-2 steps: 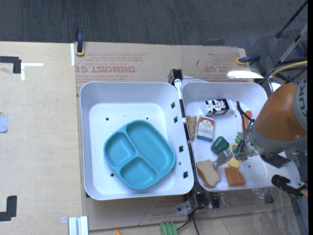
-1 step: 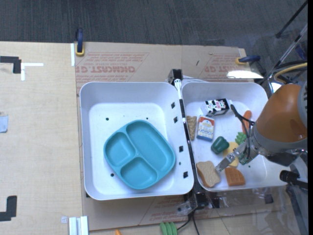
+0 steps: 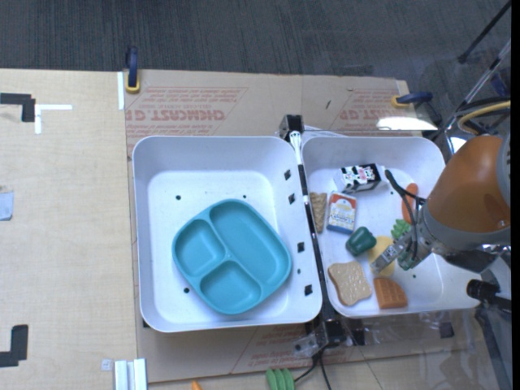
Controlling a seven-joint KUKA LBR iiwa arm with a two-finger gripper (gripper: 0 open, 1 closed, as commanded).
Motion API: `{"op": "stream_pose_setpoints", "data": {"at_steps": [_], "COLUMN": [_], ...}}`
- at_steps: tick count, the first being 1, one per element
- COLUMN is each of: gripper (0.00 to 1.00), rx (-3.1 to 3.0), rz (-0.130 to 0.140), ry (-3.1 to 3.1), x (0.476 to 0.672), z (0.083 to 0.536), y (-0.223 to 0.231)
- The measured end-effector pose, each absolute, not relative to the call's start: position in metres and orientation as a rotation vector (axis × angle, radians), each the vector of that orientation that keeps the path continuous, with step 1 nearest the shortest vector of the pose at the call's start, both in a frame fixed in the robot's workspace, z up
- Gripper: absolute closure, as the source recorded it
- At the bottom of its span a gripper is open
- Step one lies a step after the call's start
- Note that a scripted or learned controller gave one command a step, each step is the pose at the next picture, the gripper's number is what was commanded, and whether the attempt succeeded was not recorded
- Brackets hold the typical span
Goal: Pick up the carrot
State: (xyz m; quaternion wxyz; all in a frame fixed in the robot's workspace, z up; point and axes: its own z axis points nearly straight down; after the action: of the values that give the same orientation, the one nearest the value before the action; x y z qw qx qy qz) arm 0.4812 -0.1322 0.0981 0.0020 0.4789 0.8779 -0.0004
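Observation:
The carrot (image 3: 409,204) lies in the right bin (image 3: 422,149) near its right side. It is a slim orange piece with a green leafy top pointing toward the front, and the arm partly covers it. My gripper (image 3: 399,255) hangs low over the bin just in front of the leafy top, beside a yellow food piece (image 3: 380,249). The big orange and grey wrist hides the rest of that side of the bin.
The right bin also holds a black-and-white carton (image 3: 360,176), a small colourful box (image 3: 342,213), a cracker (image 3: 318,210), a green pepper (image 3: 360,240), a toast slice (image 3: 349,283) and an orange block (image 3: 391,293). A blue divided plate (image 3: 231,255) lies in the left bin (image 3: 162,185).

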Motion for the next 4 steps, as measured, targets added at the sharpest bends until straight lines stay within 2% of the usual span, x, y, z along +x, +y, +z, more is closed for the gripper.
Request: {"op": "stream_pose_setpoints", "data": {"at_steps": [1, 2, 3, 4], "gripper": [1.0, 0.0, 0.0, 1.0], "rx": [1.565, 1.564, 1.77, 1.767], "rz": [-0.002, -0.003, -0.003, -0.004], "ry": [2.728, 2.728, 2.603, 2.606], "x": [0.538, 0.538, 0.507, 0.508], "z": [0.089, 0.089, 0.089, 0.096], "y": [-0.104, -0.104, -0.099, -0.1]}}
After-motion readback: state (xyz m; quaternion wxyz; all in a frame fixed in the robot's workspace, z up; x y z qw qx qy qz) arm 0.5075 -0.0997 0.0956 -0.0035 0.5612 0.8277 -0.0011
